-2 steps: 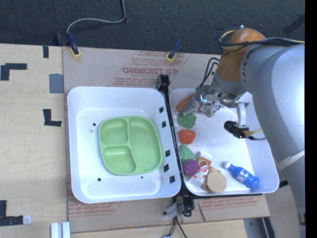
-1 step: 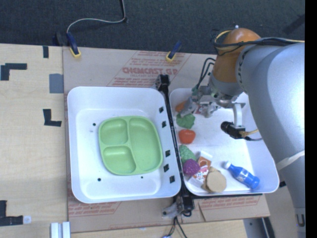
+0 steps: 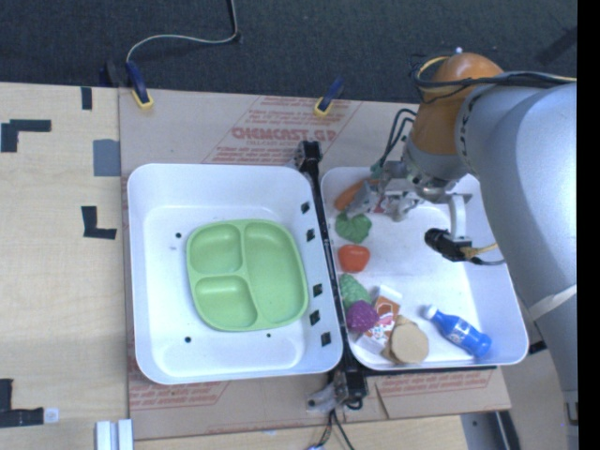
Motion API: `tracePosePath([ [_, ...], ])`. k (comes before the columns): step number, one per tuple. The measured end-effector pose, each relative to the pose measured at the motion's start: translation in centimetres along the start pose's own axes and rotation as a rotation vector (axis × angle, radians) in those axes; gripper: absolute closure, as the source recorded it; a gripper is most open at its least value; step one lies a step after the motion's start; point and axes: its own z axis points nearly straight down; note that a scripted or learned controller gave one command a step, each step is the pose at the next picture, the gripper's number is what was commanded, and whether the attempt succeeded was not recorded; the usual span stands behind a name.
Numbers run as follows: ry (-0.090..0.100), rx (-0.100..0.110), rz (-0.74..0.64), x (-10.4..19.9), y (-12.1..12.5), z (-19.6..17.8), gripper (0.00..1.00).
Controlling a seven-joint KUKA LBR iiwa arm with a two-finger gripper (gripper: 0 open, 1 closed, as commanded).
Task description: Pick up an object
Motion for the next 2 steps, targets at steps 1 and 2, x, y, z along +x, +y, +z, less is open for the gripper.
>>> tracePosePath([
  [1,-0.008,0.005,-0.001,1.68,-0.14,0.01,0.0],
  [2,0.001,0.0,-0.001,1.4,0.0,0.02,0.0],
])
